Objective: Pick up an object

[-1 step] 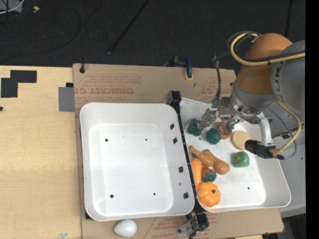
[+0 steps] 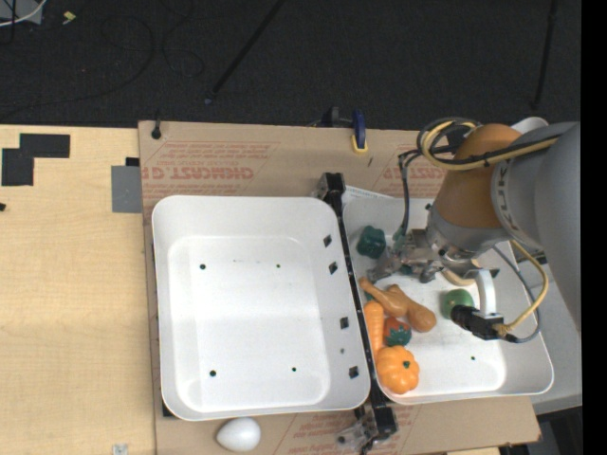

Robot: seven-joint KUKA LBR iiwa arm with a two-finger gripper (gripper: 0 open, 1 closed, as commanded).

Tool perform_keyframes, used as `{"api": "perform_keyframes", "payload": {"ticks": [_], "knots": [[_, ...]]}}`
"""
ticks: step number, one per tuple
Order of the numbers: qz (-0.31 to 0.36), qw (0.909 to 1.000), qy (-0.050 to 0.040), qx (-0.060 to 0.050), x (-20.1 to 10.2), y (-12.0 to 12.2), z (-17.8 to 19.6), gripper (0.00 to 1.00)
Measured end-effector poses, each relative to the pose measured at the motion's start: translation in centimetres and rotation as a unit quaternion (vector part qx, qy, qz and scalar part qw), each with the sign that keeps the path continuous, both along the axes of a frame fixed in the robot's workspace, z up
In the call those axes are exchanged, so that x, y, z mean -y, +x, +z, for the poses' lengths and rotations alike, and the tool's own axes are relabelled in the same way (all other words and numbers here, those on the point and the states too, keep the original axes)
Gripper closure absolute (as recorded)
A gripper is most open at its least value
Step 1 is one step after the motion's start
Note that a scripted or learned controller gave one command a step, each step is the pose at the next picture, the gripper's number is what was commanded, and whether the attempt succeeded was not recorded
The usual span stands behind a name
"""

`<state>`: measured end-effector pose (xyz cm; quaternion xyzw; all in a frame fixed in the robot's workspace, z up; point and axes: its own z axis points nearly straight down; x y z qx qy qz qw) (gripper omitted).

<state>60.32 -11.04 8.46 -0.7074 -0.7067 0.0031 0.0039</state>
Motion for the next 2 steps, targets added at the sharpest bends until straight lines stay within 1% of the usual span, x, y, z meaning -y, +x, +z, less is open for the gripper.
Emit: {"api": "perform_keyframes", "payload": {"ticks": [1,2], "knots": [[0.000,1.0000,0.0008,0.001,-2.5,-4.4,0.2,0.00],[-0.003,1.0000,0.0000,0.002,-2.3,-4.2,1.3,1.00]]}}
